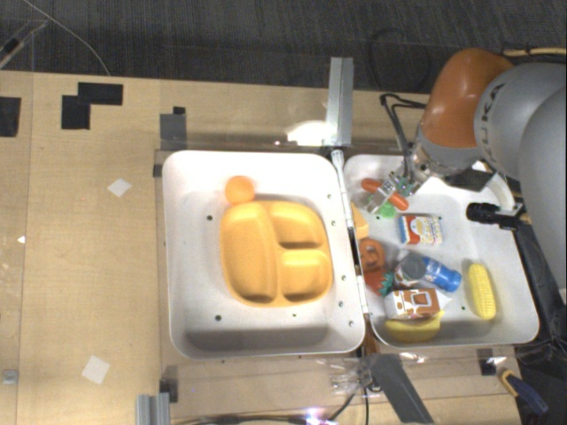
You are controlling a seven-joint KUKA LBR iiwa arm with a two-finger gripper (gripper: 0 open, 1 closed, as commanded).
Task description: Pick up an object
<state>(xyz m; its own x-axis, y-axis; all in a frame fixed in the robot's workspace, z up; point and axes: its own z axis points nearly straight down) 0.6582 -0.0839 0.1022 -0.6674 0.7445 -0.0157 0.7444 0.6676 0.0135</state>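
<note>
Right bin (523, 326) crowded: corn (481, 290), blue bottle (433, 273), cartons.

A yellow divided tray (270, 251) is seen in the left bin (190, 326) — an orange ball (240, 188) touching its far edge (upper left).
</note>
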